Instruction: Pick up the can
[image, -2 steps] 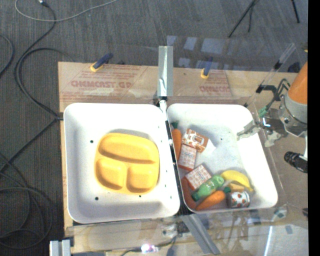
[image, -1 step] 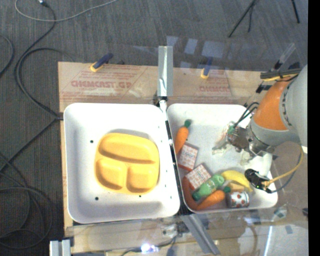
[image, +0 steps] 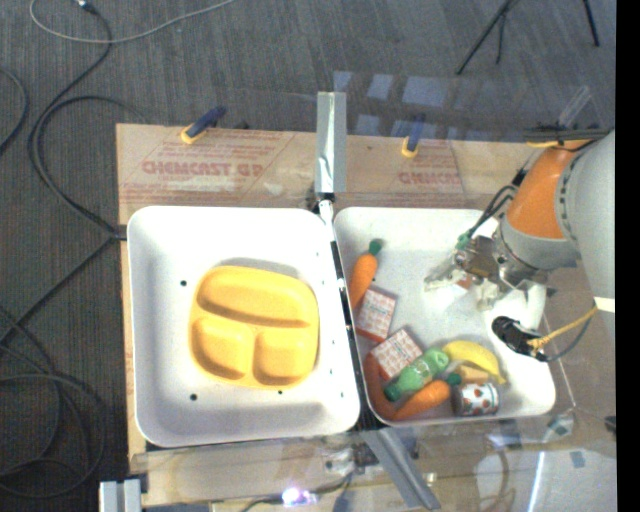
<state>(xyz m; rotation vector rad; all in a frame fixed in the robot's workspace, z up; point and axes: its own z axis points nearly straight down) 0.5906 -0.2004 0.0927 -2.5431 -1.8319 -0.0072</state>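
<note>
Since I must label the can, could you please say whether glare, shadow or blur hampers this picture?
Camera view: soft, even light; the can, though small, shows no glare; the gripper looks slightly blurred; the yellow tray throws a faint shadow onto the left bin.

1. The arm (image: 598, 215) is showing a smooth, rounded shell in pale grey, broad and drum-like.
2. An orange band (image: 540, 205) is wrapping the arm above the wrist, standing out bright against the grey.
3. The wrist (image: 538, 250) under that band is showing as a darker grey ring.
4. A thin dark cable (image: 497, 208) is running alongside the band, ending near a small green spot.
5. The pincer (image: 465, 272) is gleaming silvery, made of slim metal parts.
</note>
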